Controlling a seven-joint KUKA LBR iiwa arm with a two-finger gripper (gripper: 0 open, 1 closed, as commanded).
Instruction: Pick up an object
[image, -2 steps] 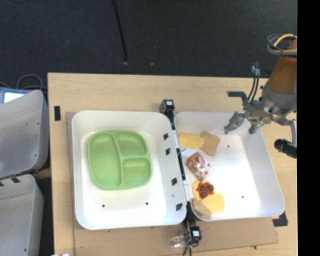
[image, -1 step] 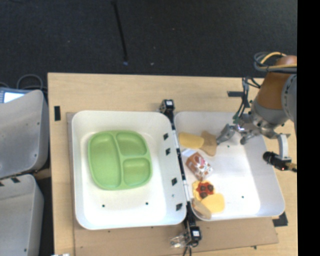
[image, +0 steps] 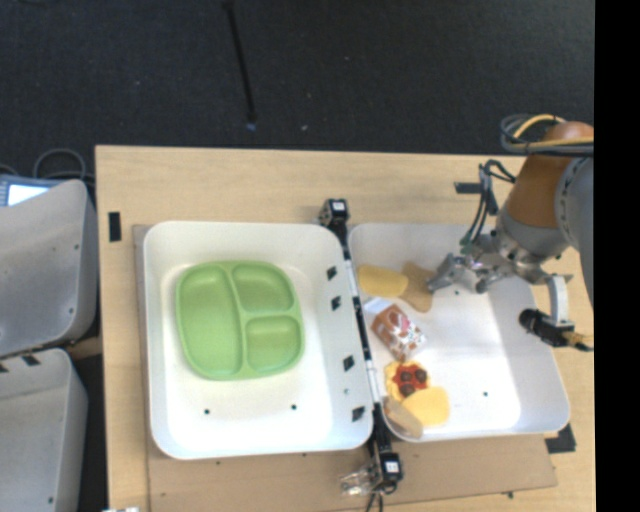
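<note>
Currently, the pickable objects lie in the right bin (image: 520, 395), grouped along its left side: a yellow block (image: 382, 281) touching a tan wooden piece (image: 418, 288), a red-and-white wrapped item (image: 397, 329) below them, then a red-and-black item (image: 409, 378) on a yellow piece (image: 432, 405). The gripper (image: 447, 274) sits just right of the tan wooden piece; finger spacing cannot be determined. The left bin (image: 160, 400) holds a green divided plate (image: 240, 319).

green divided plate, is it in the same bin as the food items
No, the green divided plate lies alone in the left bin, while the food items lie in the right bin.
</note>
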